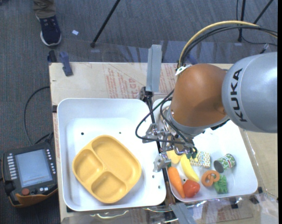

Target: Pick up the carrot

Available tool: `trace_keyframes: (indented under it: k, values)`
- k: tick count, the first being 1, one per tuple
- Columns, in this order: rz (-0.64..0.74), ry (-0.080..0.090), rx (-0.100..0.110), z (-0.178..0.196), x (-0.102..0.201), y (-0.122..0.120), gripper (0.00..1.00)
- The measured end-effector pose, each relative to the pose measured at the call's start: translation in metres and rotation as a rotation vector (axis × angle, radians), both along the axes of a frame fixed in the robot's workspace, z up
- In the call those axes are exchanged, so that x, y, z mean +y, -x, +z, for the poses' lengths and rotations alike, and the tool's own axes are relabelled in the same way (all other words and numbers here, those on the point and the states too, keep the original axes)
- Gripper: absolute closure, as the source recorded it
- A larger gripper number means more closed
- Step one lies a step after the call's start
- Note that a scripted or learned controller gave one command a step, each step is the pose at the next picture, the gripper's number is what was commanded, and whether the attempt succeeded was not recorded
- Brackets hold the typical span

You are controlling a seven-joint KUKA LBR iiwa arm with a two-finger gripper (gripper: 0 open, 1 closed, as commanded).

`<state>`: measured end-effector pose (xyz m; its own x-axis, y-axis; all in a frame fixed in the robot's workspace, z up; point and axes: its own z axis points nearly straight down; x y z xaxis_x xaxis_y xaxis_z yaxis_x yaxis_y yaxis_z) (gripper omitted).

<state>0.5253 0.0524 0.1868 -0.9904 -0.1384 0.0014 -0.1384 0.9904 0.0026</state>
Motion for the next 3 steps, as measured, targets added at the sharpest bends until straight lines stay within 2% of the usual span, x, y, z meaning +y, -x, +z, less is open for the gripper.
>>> trace_keyframes:
  k: [1, 2, 3]
  values:
    - [0.187, 0.001, 0.000, 0.000, -0.051, 0.039, 0.00]
    - [-0.162, 0.001, 0.000, 0.000, -0.009, 0.007, 0.00]
    - [0.201, 0.001, -0.001, 0.000, -0.046, 0.050, 0.00]
